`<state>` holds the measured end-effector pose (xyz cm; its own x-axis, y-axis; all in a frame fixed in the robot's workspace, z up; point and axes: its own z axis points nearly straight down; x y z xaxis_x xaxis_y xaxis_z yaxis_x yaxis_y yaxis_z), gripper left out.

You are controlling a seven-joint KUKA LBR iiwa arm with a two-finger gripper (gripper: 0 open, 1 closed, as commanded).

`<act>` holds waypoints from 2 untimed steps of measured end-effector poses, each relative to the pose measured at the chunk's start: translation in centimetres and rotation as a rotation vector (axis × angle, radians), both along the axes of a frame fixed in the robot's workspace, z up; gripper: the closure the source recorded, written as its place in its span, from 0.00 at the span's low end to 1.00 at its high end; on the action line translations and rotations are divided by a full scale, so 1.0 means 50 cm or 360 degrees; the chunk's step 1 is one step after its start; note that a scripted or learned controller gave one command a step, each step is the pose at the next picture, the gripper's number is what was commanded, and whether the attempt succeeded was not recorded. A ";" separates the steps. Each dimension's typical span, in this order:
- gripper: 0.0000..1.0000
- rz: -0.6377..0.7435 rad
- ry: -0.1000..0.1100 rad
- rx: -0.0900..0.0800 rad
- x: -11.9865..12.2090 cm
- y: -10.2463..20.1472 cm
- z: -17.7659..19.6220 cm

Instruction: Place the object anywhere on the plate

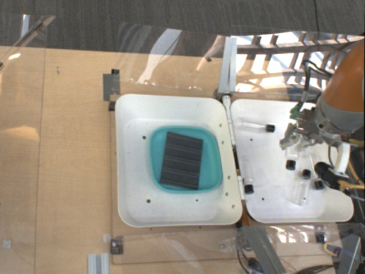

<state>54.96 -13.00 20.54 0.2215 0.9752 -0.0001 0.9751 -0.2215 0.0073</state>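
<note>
Left bin (pixel 134 210), nearest the camera, is seen holding a teal plate (pixel 212 170) with the dark ribbed block (pixel 181 161) laid flat on it, so placement is judged done. Gripper (pixel 296 138) is parked over the right bin (pixel 268 204), nothing gripped; its opening cannot be told. Only retreat is left.
</note>
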 end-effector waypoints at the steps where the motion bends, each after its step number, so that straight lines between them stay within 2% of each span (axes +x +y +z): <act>1: 0.00 0.0000 0.0000 0.0000 0.000 0.000 0.000; 2: 0.00 0.0017 -0.0009 -0.0002 -0.052 0.068 0.335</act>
<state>52.36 -9.60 37.29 0.2113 0.9774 0.0002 0.9773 -0.2113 0.0131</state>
